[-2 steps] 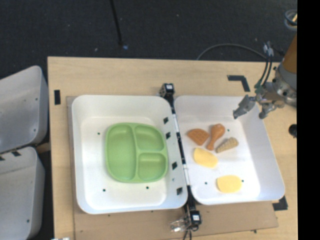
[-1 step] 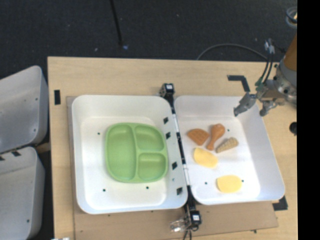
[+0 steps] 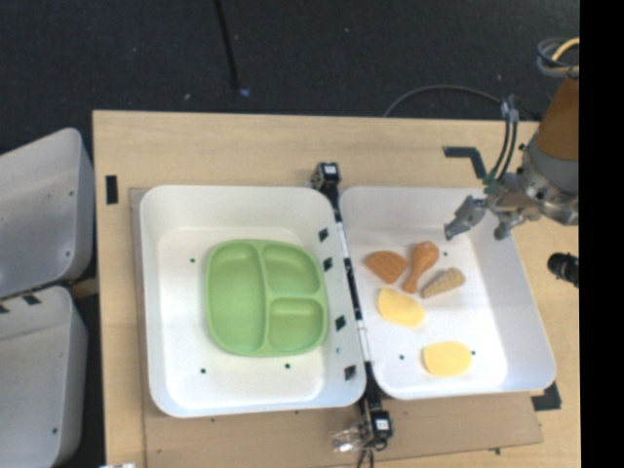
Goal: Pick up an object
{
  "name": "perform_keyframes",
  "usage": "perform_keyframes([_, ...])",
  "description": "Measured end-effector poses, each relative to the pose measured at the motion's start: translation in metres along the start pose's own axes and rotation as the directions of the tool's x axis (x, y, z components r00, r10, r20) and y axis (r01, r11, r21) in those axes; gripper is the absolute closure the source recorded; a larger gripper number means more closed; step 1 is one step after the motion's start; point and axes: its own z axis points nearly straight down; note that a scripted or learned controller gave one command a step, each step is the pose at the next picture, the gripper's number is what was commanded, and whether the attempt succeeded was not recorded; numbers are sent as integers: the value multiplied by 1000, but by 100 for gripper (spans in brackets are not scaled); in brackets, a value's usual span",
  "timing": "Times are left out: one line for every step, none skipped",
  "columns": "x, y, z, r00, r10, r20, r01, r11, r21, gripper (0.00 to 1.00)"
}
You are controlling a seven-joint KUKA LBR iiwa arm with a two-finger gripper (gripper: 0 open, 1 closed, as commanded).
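Pale wood makes up the table (image 3: 224,144), the largest thing in view, and everything else is placed here against the right bin (image 3: 517,359), the white tray nearer the arm. Touching that bin's left wall is the left bin (image 3: 175,378), and on its floor lies a green divided plate (image 3: 264,297), well apart from the right bin's contents.

The arm (image 3: 558,135), grey with an orange band, comes in over the right bin's far right corner. Its gripper (image 3: 484,219) hangs above the bin's upper right part, near the rim there. The jaws look spread apart, one prong reaching left toward the bin's middle and another pointing down, with nothing between them.

Inside the right bin, five small toy foods are candidates for the pick. A yellow oval piece (image 3: 447,358) lies near the bin's near wall. A second yellow piece (image 3: 400,308) sits left of centre. An orange waffle-like piece (image 3: 386,265) lies just above it, close to the bin's left wall. A drumstick (image 3: 421,263) lies tilted at the bin's centre, and a tan wedge (image 3: 443,282) rests just beside it, possibly touching.

As for progress, I judge the pick not yet begun: all pieces rest on the bin floor and the jaws carry nothing. What remains is descending, closing on one piece, most plausibly the drumstick or wedge nearest the jaws, and lifting.
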Motion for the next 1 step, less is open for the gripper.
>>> perform_keyframes([9,-4,54,1000,1,-1,-1,1000,1,0])
